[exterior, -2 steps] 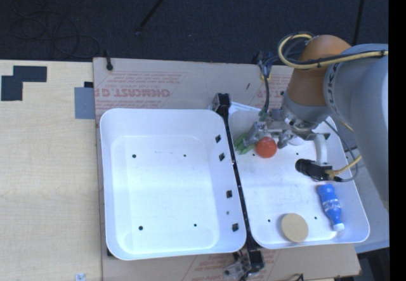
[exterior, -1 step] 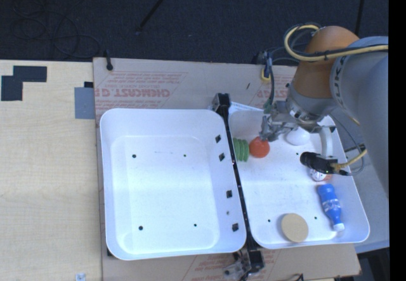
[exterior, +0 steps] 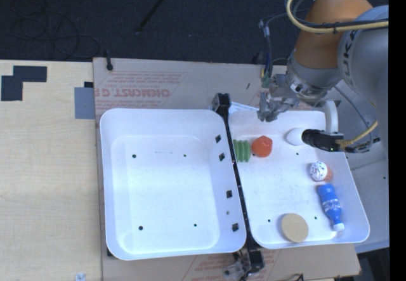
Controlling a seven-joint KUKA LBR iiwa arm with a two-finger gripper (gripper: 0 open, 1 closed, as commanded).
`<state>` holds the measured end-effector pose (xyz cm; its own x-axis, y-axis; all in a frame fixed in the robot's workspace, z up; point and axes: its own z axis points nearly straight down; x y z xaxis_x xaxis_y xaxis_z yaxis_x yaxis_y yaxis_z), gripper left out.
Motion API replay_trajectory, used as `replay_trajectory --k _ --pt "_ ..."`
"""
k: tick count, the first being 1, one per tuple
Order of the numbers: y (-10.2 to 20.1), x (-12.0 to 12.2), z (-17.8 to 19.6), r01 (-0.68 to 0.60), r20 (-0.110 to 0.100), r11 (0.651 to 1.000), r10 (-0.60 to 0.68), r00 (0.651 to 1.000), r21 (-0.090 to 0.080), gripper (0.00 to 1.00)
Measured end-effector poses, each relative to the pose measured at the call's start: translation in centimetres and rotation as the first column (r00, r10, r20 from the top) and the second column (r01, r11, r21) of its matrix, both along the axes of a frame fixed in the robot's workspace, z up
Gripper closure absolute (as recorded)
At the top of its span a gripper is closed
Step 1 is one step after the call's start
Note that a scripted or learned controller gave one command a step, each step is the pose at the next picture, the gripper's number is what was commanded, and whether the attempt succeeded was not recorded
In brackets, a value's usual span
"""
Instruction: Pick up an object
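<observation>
The gripper hangs by the right bin's far rim (its opening I cannot tell). The red piece lies just nearer than it, seemingly close against the green one; a straight descent could clip the rim or miss.

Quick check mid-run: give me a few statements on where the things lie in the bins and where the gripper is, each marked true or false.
1. The red object lies in the right-hand bin, next to the green object. True.
2. The blue bottle lies in the left-hand bin. False: it lies in the right-hand bin, along its right wall.
3. The gripper is directly over the tan disc. False: the gripper is at the far end of the right-hand bin, and the disc lies near its near edge.
4. The spotted ball lies just beyond the blue bottle. True.
</observation>
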<state>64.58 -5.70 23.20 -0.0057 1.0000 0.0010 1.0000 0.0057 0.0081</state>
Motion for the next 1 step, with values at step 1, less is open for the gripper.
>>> replay_trajectory --k 1 --pt "-0.21 -0.21 -0.72 0.004 -0.01 1.0 -0.004 1.0 -0.001 0.0"
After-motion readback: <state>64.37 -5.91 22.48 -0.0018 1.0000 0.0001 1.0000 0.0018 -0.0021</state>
